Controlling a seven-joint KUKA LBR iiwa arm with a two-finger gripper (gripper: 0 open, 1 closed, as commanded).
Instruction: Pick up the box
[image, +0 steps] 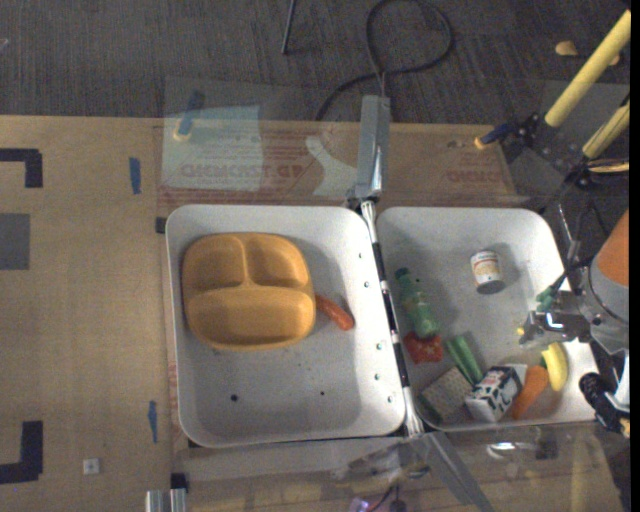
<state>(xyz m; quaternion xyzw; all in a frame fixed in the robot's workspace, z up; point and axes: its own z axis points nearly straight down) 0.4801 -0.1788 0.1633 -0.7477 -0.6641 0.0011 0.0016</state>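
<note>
Box (494, 394) wedged at right bin's (455, 235) front edge; carrot (531, 391) easily snagged instead. Pincer (548, 322) state can't be told.

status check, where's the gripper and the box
Gripper over right bin's right side, nothing visibly held. Box at front edge, untouched. Carrot and sponge crowd it.

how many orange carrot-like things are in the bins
2. One carrot lies in the left bin, touching the right edge of the yellow tray. The other carrot is in the right bin, near its front right corner, beside the banana.
</note>
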